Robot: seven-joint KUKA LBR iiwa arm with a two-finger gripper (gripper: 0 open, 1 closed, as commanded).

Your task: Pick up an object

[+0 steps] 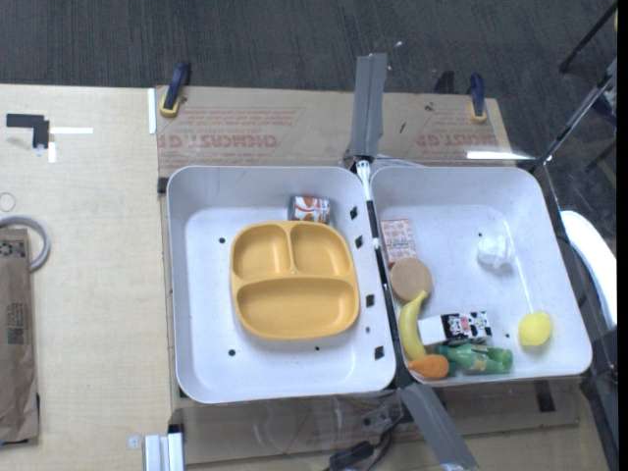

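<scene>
The bench is carrying a cardboard sheet, held by two blue clamps at its far edge. Two white bins are sitting side by side on it, the left bin touching the right bin. A brown paper bag is lying at the bench's left edge.

Dark grey carpet lies beyond the pale wood surface, where blue clamps pin brown cardboard at the far edge.
</scene>
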